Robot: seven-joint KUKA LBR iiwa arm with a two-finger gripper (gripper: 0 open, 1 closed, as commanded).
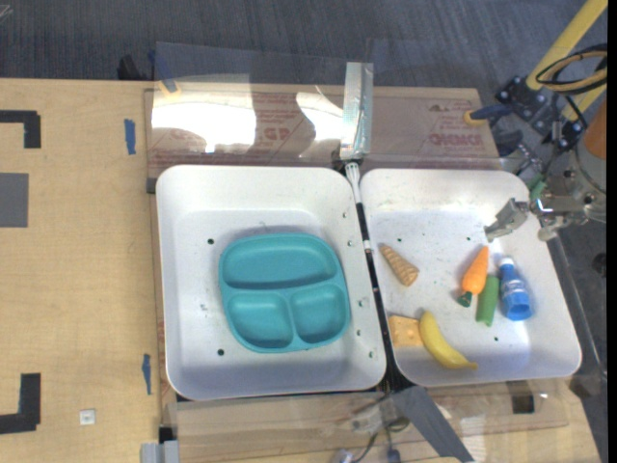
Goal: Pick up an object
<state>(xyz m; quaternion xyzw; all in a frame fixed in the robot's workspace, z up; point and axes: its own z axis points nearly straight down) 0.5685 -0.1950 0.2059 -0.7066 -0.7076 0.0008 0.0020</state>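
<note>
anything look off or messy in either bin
Nothing is spilled or broken. The teal divided plate sits slightly askew in the left bin. In the right bin, the carrot, green piece and blue bottle crowd together.

Surface bearing two bins side by side: left bin holding a divided tray at its centre; right bin holding the loose items. In the right bin: cone near the left wall; cracker and banana touching at the front; carrot, cucumber and bottle close together toward the right wall, carrot leftmost, bottle rightmost. Pincer over the right bin's rear right area, behind that cluster, apart from it.
</note>
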